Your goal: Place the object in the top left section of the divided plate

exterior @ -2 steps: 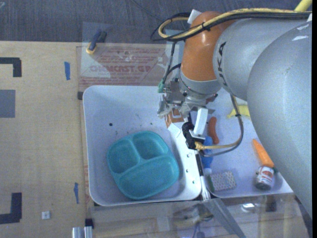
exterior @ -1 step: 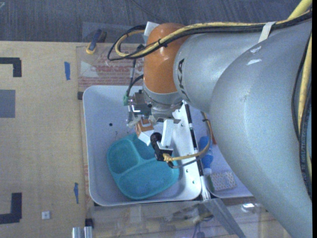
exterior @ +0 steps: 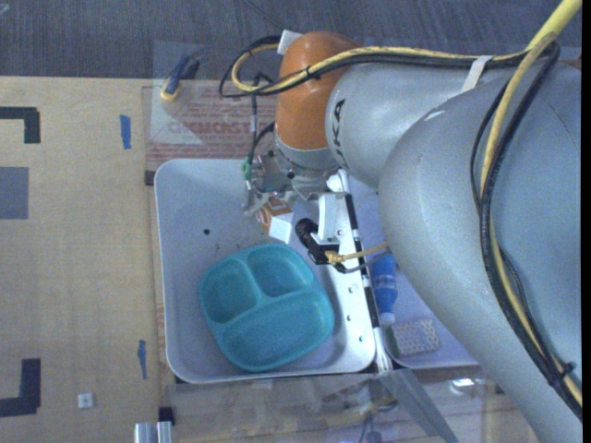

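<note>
A teal divided plate (exterior: 268,307) lies in the lower part of the left white bin (exterior: 185,247), with two small sections on its far side and one large section nearer the front edge. My gripper (exterior: 262,197) hangs low over the bin just beyond the plate's far rim, under the orange wrist band. A small brown and white object (exterior: 275,221) sits right beneath it, between the gripper and the plate. The wrist hides how the object meets the gripper. Nothing lies in the plate's sections.
A blue bottle (exterior: 383,284) and a grey meshed pad (exterior: 416,336) lie in the right bin, partly under the arm. A white divider wall (exterior: 355,293) separates the bins. The big grey arm covers the right side. A cardboard sheet (exterior: 199,123) lies behind the left bin.
</note>
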Robot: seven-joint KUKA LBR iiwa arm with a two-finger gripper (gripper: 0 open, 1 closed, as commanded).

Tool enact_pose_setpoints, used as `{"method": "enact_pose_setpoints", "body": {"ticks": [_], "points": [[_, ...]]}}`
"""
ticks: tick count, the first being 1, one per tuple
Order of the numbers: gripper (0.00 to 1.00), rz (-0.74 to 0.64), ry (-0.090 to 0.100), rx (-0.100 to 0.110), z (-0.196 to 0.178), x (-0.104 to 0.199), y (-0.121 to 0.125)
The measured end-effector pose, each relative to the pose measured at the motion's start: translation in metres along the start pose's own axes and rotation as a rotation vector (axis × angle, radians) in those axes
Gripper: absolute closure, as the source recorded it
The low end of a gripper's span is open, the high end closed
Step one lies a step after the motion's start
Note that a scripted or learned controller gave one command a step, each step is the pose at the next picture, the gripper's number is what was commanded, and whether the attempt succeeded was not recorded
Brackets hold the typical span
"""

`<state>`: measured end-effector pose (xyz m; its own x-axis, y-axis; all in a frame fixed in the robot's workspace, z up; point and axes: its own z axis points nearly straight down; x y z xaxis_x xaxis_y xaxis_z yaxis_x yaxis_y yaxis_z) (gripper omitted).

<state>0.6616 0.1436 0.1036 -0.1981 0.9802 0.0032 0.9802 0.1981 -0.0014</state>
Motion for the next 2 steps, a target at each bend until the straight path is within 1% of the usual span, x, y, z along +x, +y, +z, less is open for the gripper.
{"method": "enact_pose_setpoints", "body": {"ticks": [1, 2], "points": [[1.0, -0.068, -0.003, -0.003, -0.106, 0.057, -0.023], [1.0, -0.202, -0.003, 0.001, -0.095, 0.095, -0.097]]}}
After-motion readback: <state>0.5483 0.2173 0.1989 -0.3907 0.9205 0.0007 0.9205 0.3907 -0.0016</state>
